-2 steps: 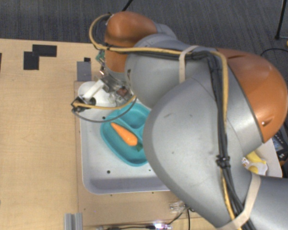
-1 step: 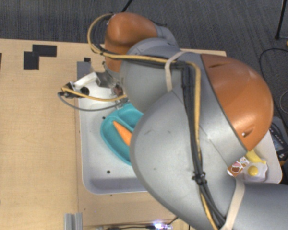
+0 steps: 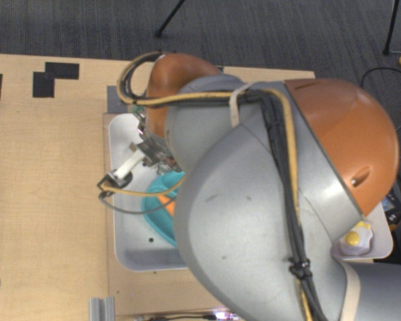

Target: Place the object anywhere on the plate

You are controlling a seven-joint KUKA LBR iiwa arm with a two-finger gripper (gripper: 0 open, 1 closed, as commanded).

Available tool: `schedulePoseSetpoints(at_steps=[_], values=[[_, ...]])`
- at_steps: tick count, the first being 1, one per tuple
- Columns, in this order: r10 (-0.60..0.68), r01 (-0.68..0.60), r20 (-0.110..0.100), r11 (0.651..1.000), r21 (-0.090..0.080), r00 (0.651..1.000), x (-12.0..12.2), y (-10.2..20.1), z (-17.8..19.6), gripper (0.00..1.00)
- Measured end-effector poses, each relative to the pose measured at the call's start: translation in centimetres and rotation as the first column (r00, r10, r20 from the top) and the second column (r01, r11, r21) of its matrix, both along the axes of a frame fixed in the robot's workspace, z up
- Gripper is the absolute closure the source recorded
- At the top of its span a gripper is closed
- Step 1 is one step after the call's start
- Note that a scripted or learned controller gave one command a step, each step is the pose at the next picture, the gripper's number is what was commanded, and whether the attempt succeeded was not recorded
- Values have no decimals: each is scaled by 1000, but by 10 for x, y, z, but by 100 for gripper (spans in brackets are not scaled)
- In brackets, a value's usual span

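Observation:
The grey arm covers most of the bins. My gripper hangs over the upper part of the white bin, its tip largely hidden by the wrist. Just below it a teal plate lies on the bin floor, with the arm covering its right part. A small orange object shows at the plate's upper edge, partly under the arm. I cannot tell whether it rests on the plate or sits in the gripper.
A yellow and grey cable loop with a white plug hangs from the wrist over the bin's left wall. The tan bench spreads out to the left. Dark carpet lies beyond the bench's far edge.

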State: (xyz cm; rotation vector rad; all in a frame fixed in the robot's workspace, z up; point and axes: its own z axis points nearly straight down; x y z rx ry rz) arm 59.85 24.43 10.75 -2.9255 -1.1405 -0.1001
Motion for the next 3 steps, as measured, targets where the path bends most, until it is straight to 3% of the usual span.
schedulePoseSetpoints(at_steps=[1,2,3], values=[[-282,282,-58,959,-19,958,9,-33,14,100],[-440,439,-68,898,-28,896,32,-32,-18,100],[-494,493,-71,869,-31,867,61,-24,-5,100]])
